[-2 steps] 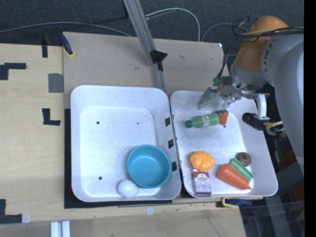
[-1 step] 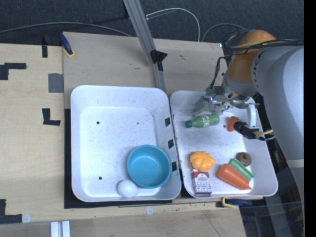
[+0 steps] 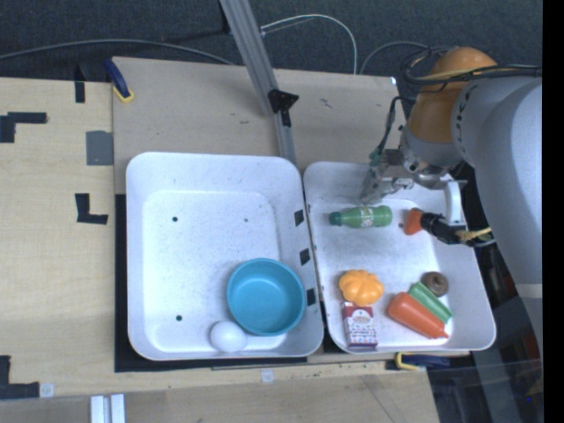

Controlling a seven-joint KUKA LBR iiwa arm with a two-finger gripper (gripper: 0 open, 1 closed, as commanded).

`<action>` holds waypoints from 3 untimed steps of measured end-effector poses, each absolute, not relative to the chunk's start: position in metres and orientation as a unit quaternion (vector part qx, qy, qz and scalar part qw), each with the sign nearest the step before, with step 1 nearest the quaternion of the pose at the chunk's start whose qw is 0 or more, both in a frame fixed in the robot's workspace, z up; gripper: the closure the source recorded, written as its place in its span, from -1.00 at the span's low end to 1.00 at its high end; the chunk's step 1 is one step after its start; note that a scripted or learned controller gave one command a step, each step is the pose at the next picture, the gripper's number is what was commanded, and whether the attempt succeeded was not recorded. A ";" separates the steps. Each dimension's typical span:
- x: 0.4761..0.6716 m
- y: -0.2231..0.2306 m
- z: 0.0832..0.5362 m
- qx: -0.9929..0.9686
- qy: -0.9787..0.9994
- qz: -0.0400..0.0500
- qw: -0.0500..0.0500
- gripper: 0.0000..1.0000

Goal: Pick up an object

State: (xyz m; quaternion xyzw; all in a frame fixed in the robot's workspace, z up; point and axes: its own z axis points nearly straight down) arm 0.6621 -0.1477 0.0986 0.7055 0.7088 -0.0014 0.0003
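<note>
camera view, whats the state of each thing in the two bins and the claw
green bottle: lying on its side, right bin
blue bowl: upright, left bin
white ball: resting against the bowl
carrot: lying flat
red carton: lying flat by the front wall
claw: low over the bottle, holding nothing visible

A wooden bench (image 3: 203, 113) bears two white bins (image 3: 141, 236) side by side.
</note>
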 end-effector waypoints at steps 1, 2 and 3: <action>0.654 -0.147 0.157 0.707 0.707 0.001 0.002 1.00; 0.659 -0.148 0.198 0.707 0.708 0.000 0.000 1.00; 0.665 -0.142 0.259 0.706 0.708 0.002 0.002 1.00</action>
